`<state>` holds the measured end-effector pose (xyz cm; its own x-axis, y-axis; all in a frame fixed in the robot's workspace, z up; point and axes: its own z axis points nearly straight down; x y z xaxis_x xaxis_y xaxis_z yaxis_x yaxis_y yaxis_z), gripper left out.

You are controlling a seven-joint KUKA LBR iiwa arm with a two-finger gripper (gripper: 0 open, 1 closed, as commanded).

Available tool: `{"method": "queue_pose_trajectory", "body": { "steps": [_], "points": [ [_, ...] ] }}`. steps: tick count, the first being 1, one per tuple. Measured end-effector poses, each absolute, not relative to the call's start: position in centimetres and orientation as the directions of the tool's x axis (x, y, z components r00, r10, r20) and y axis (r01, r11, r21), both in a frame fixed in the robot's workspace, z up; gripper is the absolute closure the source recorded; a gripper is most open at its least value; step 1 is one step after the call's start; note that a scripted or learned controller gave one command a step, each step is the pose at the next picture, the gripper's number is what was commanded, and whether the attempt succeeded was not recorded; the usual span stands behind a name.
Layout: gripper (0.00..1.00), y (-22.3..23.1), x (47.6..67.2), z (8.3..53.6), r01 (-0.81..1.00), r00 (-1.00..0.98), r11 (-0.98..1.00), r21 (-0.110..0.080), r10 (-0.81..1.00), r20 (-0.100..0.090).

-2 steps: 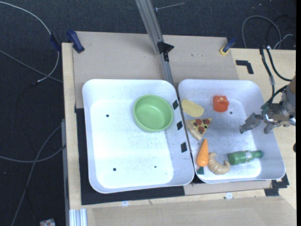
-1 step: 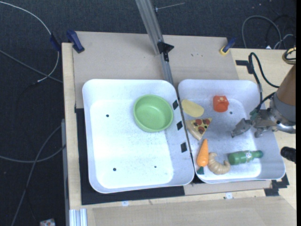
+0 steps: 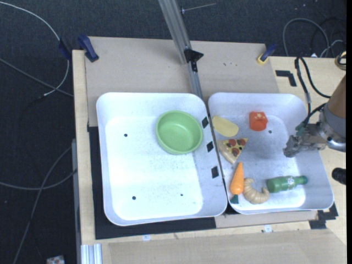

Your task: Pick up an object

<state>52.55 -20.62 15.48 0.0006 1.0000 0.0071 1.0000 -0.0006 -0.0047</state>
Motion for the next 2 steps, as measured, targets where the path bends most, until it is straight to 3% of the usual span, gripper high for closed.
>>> {"method": "queue_pose_trajectory", "body": {
  "steps": [1,2],
  "points": [
    [1.00,-19.8,52.1,21.2,1.000,-0.002,0.002,0.008,1.000,-0.001],
    [1.00,-19.8,52.3,24.5,1.000,-0.002,0.002,0.007,1.000,-0.001]
  ]
}}
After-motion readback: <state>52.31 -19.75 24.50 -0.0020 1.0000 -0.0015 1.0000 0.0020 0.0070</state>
